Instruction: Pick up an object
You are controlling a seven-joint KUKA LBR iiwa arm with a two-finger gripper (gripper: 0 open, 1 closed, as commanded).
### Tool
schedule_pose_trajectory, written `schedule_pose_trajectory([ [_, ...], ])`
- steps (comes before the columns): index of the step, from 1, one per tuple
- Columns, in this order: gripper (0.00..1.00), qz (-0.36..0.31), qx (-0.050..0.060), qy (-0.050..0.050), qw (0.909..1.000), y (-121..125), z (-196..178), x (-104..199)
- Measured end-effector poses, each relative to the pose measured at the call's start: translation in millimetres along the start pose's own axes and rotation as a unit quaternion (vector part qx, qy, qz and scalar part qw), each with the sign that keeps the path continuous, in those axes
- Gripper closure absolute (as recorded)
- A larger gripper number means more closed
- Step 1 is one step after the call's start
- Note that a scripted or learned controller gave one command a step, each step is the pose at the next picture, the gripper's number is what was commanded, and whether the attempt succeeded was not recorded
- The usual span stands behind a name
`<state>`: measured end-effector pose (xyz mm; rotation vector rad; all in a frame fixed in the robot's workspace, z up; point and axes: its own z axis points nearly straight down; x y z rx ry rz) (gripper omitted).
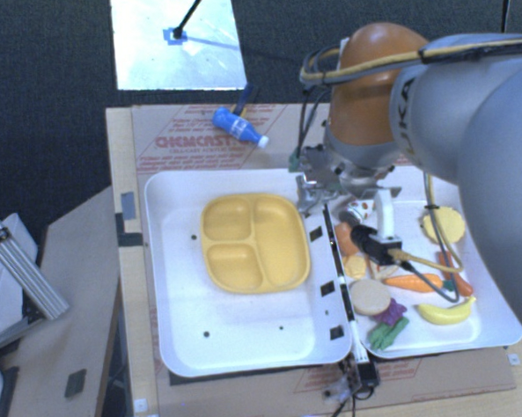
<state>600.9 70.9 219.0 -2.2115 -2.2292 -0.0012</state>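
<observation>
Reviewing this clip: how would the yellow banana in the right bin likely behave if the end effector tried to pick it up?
The banana looks like a smooth moulded toy, so probably stiff and light. Its glossy, curved body may slip or swivel between fingers unless gripped mid-length. It lies close beside the carrot near the right bin wall, so a push would likely nudge its neighbours rather than roll it far.

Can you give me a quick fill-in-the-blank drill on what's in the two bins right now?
1. The yellow divided plate lies in the ____ bin as the camera sees it.
2. The banana lies in the bin on the camera's ____.
3. The plate has ____ compartments.
4. The blue bottle lies on the cardboard, ____ both bins.

Missing words: left; right; three; outside
</observation>
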Motion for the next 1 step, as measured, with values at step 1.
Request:
schedule_pose_trajectory([
  [1,1.00,0.001,-0.002,0.000,1.0000,10.0,-15.9,-5.5],
])
